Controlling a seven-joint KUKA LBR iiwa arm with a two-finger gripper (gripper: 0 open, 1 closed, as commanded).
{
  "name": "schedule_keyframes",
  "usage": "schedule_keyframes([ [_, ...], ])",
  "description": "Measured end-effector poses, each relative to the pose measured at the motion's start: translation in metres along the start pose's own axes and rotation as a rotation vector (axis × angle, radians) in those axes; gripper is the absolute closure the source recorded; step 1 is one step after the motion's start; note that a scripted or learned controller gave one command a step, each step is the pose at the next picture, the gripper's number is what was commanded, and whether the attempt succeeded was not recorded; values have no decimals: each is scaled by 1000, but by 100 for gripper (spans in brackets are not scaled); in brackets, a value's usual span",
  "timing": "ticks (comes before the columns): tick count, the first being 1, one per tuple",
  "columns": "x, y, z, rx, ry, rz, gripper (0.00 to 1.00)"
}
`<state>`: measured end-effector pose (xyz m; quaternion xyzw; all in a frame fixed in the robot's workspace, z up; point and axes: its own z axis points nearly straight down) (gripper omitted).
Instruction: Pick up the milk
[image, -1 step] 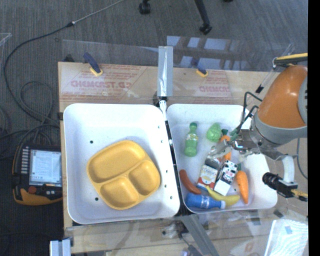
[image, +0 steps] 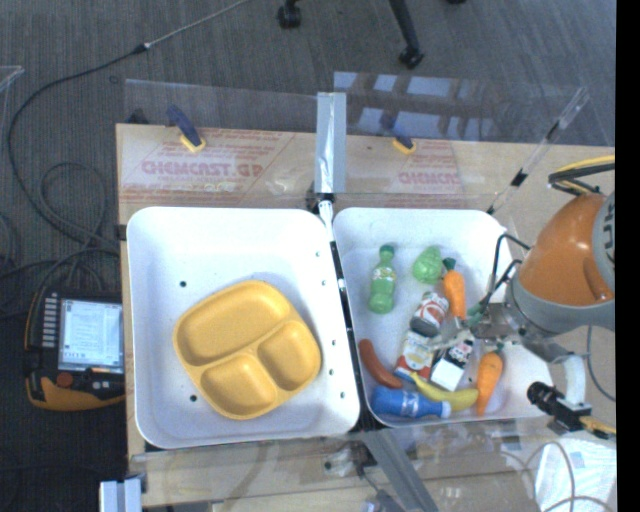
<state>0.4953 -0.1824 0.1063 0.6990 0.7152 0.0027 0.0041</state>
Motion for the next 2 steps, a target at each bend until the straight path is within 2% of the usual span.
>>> schedule_keyframes([
  [1, 2, 0, -9, 3, 4, -3, 100],
  [2, 77, 45, -86, 13, 2, 35, 100],
])
